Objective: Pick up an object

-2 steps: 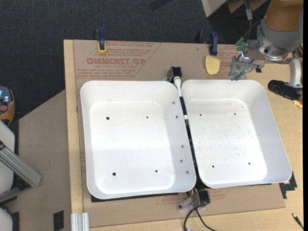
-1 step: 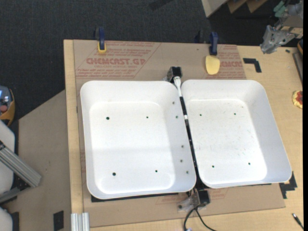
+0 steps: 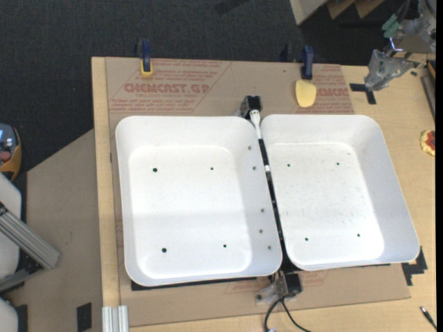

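Yellow object behind right bin

Two white bins, two blue clamps, one yellow object on the board

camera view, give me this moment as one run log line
left bin: bare floor | right bin: bare floor | yellow object: on board behind bins | pick: not done
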`<state>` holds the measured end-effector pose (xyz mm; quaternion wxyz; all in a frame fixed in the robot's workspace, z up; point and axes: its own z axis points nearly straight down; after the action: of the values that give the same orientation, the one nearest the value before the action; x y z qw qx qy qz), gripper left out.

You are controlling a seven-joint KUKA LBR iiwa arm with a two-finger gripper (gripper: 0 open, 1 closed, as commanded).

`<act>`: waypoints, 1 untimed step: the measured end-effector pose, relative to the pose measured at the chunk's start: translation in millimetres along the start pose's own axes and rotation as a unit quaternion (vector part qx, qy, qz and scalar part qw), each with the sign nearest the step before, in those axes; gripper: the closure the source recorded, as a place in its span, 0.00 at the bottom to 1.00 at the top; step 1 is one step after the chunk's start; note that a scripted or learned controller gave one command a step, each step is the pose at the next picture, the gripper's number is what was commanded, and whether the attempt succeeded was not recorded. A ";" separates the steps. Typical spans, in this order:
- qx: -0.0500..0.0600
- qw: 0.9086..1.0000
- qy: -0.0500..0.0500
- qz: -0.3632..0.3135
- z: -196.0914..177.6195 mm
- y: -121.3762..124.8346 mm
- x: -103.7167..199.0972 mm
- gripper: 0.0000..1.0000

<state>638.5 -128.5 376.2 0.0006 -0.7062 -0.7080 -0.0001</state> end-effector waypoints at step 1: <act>0.004 1.000 0.001 0.000 92.6 27.8 27.9 1.00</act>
<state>666.2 -100.4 283.6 0.0043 -0.7059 -0.7083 0.0024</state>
